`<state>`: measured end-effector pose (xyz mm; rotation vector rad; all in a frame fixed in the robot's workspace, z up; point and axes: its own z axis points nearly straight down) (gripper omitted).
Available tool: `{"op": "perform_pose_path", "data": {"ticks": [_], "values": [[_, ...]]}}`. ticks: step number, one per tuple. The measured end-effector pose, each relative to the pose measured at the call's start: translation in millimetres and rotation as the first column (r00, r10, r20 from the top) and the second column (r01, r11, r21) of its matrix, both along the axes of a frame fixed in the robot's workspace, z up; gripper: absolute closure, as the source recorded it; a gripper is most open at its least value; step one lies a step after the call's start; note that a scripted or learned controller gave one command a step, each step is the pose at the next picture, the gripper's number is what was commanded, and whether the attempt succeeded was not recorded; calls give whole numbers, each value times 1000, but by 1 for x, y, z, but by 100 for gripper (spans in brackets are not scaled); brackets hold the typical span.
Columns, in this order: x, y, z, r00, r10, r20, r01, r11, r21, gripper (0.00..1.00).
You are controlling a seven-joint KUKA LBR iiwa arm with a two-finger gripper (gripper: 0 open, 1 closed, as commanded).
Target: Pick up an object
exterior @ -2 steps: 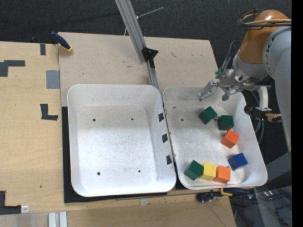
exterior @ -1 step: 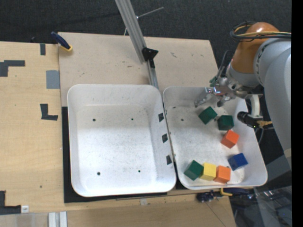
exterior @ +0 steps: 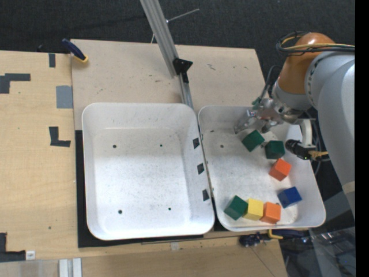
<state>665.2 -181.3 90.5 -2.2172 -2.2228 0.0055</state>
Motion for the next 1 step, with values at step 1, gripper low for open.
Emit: {"op": "perform_pose_path", "data": {"ticks": [1], "values": [[1,1,12,1000,2,2,-2,1000,-1,100]]}}
